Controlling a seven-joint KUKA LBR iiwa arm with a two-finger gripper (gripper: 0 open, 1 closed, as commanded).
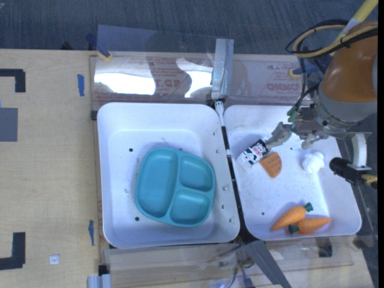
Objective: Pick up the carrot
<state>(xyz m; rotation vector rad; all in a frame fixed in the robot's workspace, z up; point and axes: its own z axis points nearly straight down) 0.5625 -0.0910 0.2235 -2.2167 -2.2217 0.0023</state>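
Two orange carrots lie side by side near the front edge of the right bin (342,179). One carrot (288,217) points its green top up and to the right. The other carrot (313,224) lies just below it, with its green end to the left. My gripper (296,137) hangs over the back half of the right bin, well above the carrots. It is open, with one finger (279,134) reaching left and nothing between the fingers.
A small black-and-white carton (255,152) and an orange wedge (272,164) lie just left of the gripper. A white crumpled lump (312,161) sits below it. The left bin (114,131) holds a teal divided plate (175,186).
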